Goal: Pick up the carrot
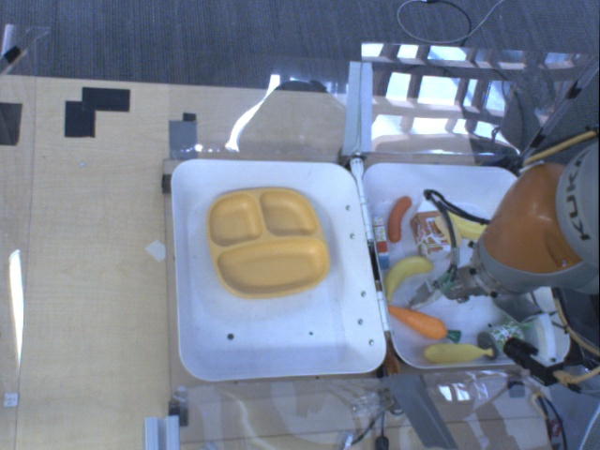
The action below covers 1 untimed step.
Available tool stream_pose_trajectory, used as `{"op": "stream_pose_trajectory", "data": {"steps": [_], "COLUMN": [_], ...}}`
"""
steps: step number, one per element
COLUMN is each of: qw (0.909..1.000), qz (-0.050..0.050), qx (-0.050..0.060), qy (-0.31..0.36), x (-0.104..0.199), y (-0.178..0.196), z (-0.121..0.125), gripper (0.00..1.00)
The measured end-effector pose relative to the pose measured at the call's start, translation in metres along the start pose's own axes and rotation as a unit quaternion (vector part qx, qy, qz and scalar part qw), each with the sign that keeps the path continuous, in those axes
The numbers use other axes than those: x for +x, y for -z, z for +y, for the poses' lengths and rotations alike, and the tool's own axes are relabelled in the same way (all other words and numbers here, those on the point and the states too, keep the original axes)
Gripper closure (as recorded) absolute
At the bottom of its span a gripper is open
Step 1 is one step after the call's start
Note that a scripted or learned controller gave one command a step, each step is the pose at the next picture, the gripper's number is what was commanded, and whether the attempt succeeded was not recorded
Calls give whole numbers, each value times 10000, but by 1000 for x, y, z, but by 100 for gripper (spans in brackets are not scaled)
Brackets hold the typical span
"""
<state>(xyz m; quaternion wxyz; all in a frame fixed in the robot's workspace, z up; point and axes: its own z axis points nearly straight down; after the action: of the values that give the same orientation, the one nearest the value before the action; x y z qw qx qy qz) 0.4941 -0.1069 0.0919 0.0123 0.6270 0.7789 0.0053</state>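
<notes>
Gripper [433, 291] is seen low in the right bin [405, 354], fingers spread with nothing between them. Carrot [419, 322] is lying just below it, apart; a banana [409, 272] is beside its upper finger.

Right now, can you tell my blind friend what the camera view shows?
A grey and orange robot arm's gripper hovers just above an orange carrot in the right white bin, among bananas and a sausage. The left bin bears a yellow divided plate.
</notes>
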Motion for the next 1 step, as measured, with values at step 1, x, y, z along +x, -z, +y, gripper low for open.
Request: {"op": "stream_pose_trajectory", "data": {"steps": [1], "qw": [10000], "qz": [25], "qx": [-9], "qy": [23], "x": [2], "y": [11], "z": [2], "gripper": [100]}}
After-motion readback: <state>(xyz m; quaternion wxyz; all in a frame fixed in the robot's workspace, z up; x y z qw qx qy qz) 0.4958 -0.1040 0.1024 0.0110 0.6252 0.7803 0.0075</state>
